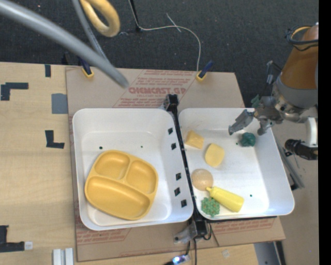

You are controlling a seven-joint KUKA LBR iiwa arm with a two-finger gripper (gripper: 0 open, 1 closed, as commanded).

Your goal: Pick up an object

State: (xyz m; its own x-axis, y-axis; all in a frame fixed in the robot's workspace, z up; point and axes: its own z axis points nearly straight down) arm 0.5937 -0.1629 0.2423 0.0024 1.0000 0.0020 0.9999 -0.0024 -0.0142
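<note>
My gripper [252, 126] hangs over the far right part of the right bin [274, 171], its two fingers spread open with nothing between them. Just below it lies a small teal object [248, 139]. Further left in the same bin are a yellow wedge [194, 140], a pale yellow block [214, 155], a tan round piece [202, 179], a yellow bottle-shaped toy [226, 199] and a green bumpy piece [210, 206].
The left bin [83, 129] holds a yellow divided plate [121, 183]. A black divider strip [177, 150] runs between the bins. Grey hoses [62, 36] cross the upper left, with a yellow ring [101, 15] above.
</note>
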